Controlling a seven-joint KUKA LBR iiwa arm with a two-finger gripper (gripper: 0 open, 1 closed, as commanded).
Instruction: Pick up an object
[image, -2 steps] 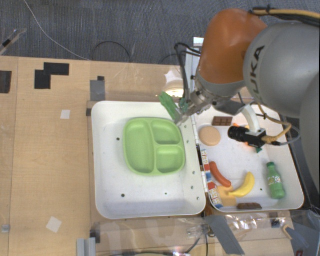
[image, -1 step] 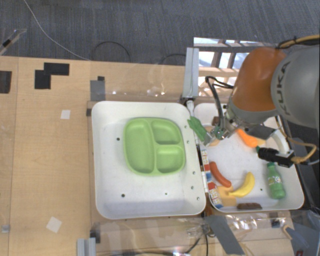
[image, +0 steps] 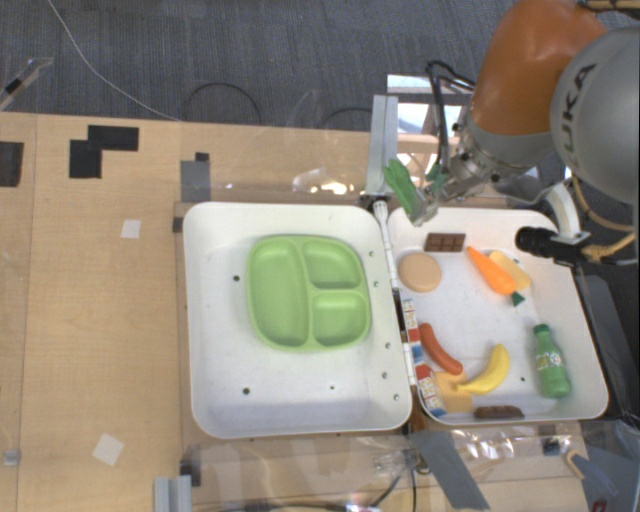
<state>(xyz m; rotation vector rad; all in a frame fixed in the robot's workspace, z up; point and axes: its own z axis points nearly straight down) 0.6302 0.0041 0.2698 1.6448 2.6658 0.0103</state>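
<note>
Currently — gripper (image: 420, 205) over right bin's (image: 580, 400) upper-left corner | a green object (image: 400, 183) sits pinched between its fingers | green divided plate (image: 306, 292) in left bin (image: 215, 400)

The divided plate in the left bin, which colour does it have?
Light green. The divided plate shows best in the camera view, lying in the left bin.

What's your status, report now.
Gripper above right bin's upper-left corner, green object at its fingers, grip unconfirmed. Carrot, banana, bottle in bin. Nothing obstructing.
</note>
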